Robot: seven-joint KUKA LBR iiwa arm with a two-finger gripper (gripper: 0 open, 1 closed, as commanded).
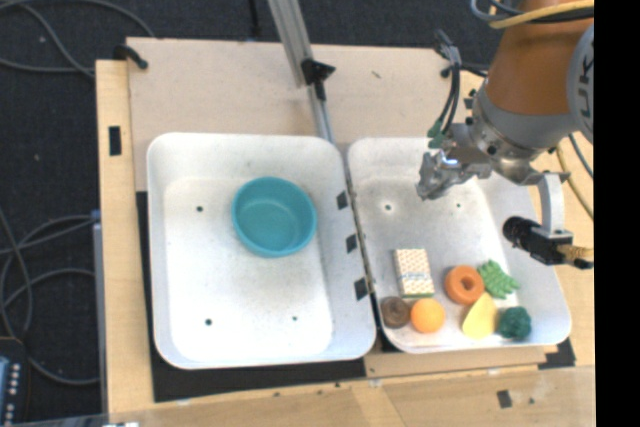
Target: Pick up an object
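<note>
Near edge of right bin (455,343): a cluster of small items is seen along the bin's 6 o'clock side, packed close together.
Dark green piece (515,322): knobbly, rounded, placed at the cluster's 4 o'clock end, just beside the yellow wedge (481,317).
Yellow wedge: smooth, tapered, its long axis tilted toward 1 o'clock.
Orange ball (428,315): round and smooth, flanked at 9 o'clock by a brown disc (396,312).
Orange ring (464,284): doughnut-shaped, with a leafy green piece (497,278) at its 3 o'clock.
Patterned box (414,272): a small pale block, its long axis running roughly 12 to 6 o'clock.
Left bin (180,315): white, shallow, speckled; a teal bowl (274,215) is set in it, round, smooth, mouth upward.
Gripper (438,177): metallic, hung over the right bin's 12 o'clock part, well apart from the cluster; nothing is seen between its fingers, and whether it is open or closed cannot be told.
Arm (535,55): orange-banded, with cables looped around it.
Far side: a slanted aluminium rail (285,0) is mounted between the bins.
</note>
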